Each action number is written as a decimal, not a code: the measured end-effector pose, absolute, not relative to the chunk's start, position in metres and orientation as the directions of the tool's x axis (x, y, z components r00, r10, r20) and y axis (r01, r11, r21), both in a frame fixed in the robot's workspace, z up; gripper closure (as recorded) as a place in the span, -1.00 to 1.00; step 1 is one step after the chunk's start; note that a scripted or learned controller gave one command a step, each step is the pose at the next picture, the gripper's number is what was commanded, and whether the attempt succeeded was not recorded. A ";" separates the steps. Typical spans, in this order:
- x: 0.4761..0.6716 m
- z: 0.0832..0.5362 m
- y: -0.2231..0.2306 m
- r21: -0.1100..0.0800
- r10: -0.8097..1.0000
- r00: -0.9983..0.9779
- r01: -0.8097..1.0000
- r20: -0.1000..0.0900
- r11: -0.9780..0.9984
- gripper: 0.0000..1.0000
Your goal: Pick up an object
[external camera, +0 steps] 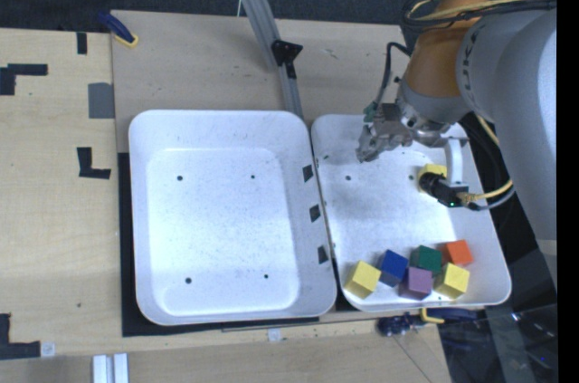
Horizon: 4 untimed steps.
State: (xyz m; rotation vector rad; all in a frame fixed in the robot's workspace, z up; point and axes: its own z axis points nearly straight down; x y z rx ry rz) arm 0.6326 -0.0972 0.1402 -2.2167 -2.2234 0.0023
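Single fixed camera above bench, looking down at slant. Both white bins in frame: left bin, right bin. Arm enters from right. Medium distance; bench edges, dark floor at top.

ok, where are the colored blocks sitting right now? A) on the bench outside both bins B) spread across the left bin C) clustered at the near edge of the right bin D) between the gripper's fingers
C. The yellow block, blue block, green block, purple block, orange block and second yellow block are bunched at the near edge of the right bin, well away from the gripper at its far end.
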 end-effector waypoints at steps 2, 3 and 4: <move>0.635 0.251 -0.094 0.005 1.000 -0.003 1.000 0.000 0.003 1.00; 0.636 0.265 -0.094 0.000 1.000 -0.002 1.000 0.000 0.002 1.00; 0.623 0.264 -0.050 -0.001 1.000 -0.005 1.000 0.001 0.005 1.00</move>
